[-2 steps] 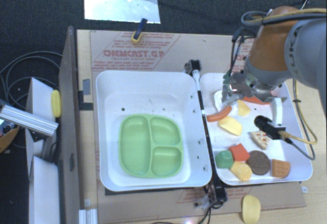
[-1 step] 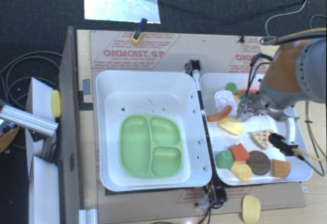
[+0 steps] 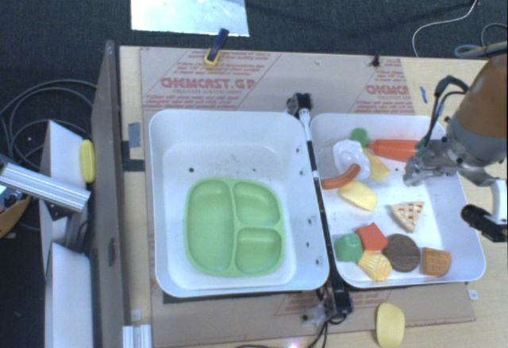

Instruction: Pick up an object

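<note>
Looking across from the left of the frame, I have the left bin (image 3: 171, 203) holding a green divided tray (image 3: 235, 226), and nothing else in it that I would go after. The right bin (image 3: 470, 255) carries all the toy food: a sausage (image 3: 341, 176) by the divider, a pale yellow wedge (image 3: 359, 195) just below it, a carrot (image 3: 394, 148) along the upper edge, a pizza slice (image 3: 407, 215) in the middle, and along the lower edge a green piece (image 3: 348, 246), a red block (image 3: 371, 236), a corn piece (image 3: 375, 265), a brown cookie (image 3: 402, 253) and a waffle piece (image 3: 435, 261).

My gripper (image 3: 421, 170) sits at the right side of the frame, over the upper right part of the right bin; whether it is spread or closed I cannot tell from this slant, and I see nothing pinched in it.

My call is that the carrot is the natural target. It lies just to the upper left of the gripper, long axis running left-right across the frame, thick end toward the arm. So the next move would be a short shift up-left, closing across the carrot's narrow width. The pizza slice, just below, is my fallback.
</note>
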